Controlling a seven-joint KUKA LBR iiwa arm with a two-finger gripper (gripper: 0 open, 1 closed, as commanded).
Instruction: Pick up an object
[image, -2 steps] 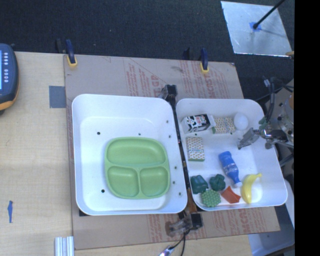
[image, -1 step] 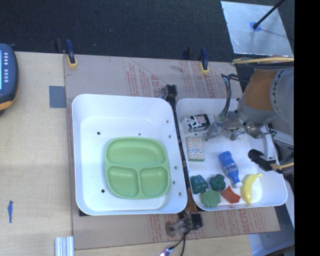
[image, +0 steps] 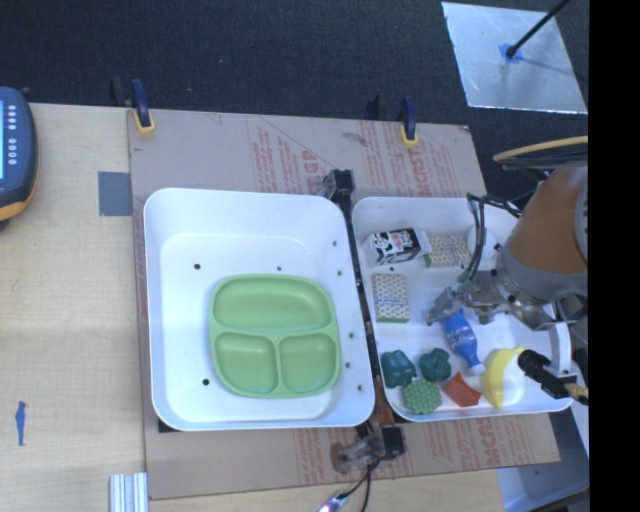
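bench (image: 70, 300), light wood, carried a brown cardboard sheet (image: 300, 150) clamped at its far edge. left bin (image: 160, 300), white and shallow, held one green divided tray (image: 273, 335), three compartments, lying flat near the middle. right bin (image: 400, 208), white and shallow, just beside the left one, held the loose objects. arm (image: 548, 232), grey with an orange band, reached in from the right over the right bin's right half. gripper (image: 462, 298) stood low in the right bin, above the blue object; jaw state could not be told, and nothing was seen between the fingers. black-and-white patterned box (image: 393, 245) lay at the bin's far left. patterned card pack (image: 391, 297) lay just in front of that box. yellow object (image: 500, 372) lay near the front right corner. blue object (image: 461, 340) lay just below the gripper, between the card pack and the yellow object. two dark green pieces (image: 414, 367) lay side by side near the front left. light green knobbly ball (image: 421, 397) lay against the front wall. red piece (image: 461, 391) lay between the ball and the yellow object.
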